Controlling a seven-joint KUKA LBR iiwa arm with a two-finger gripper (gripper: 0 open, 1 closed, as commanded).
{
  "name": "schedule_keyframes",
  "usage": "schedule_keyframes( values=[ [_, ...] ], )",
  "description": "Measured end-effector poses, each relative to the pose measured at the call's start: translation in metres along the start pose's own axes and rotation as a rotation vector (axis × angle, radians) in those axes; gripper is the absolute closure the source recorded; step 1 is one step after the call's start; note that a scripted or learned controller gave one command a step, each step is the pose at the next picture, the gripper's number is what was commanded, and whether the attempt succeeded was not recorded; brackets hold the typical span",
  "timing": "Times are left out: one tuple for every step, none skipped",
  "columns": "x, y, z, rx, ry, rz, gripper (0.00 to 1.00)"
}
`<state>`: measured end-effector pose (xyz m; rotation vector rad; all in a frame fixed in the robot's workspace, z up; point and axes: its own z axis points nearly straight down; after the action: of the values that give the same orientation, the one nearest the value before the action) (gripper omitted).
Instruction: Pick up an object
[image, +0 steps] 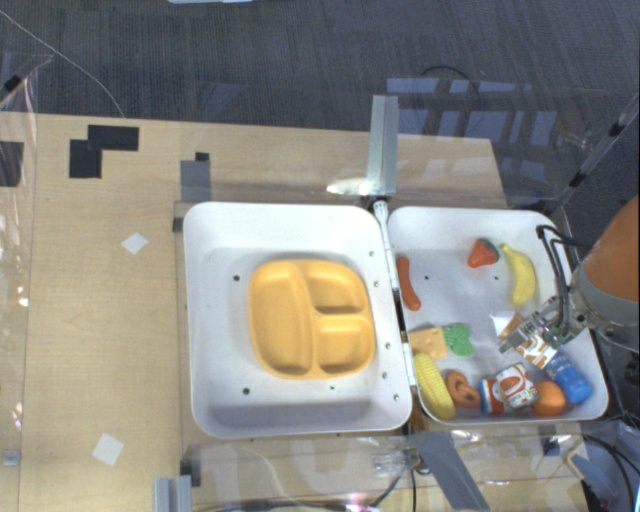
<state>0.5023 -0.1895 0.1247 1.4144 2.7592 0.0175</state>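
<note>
A: Report any legible markings.
B: None can be read. The can in the right bin carries a red and white label, but its print is too small to make out.

A: Report edges and free room.
B: The left bin holds one yellow divided tray, set centrally, with bare white floor along all four walls. The two bins touch along a shared rim. The right bin is crowded along its near wall: corn cob, pretzel-shaped piece, can, orange ball and blue object lie close together. A sausage lies beside the shared rim; a strawberry and a banana sit toward the far wall. Bare floor remains in the middle of the bin. The wooden surface left of the bins is open.

A: Report the hand.
B: The hand sits low in the right bin, below the banana and just above the can and the blue object. Finger spacing cannot be told, and no object is seen between the fingers.
</note>
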Motion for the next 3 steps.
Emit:
schedule_keyframes(
  values=[
    [-0.002, 0.003, -0.011, -0.005, -0.006, -0.007, 1.0],
    [-0.001, 0.003, -0.011, -0.004, -0.005, -0.007, 0.0],
    [0.015, 0.035, 0.029, 0.032, 0.021, 0.527, 0.0]
  ],
)
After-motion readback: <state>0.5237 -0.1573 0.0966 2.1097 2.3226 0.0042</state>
